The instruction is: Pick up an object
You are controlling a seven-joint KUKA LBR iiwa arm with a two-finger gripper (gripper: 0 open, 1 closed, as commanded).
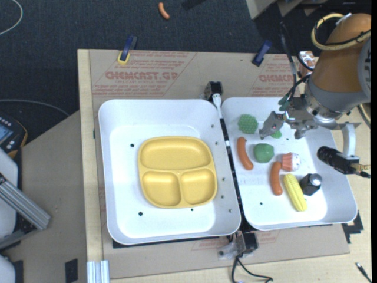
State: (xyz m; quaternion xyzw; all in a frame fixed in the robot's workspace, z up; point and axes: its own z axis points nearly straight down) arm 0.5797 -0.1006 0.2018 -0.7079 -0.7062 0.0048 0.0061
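Below gripper (287, 124), green ball (263, 152), apart.

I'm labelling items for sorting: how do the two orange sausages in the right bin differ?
The left sausage lies beside the bin divider, next to the green ball; the right sausage lies lower, beside the yellow corn. The left one tilts top-left to bottom-right; the right one is closer to vertical. Both are orange, similar in size, and lie flat.

Left of centre, a yellow divided plate (177, 171) lies in the left bin (118, 122). The right bin (336, 202) holds two sausages (244, 152), green pieces (263, 152) and corn (295, 192); the pincer (287, 124) hangs at its upper edge.
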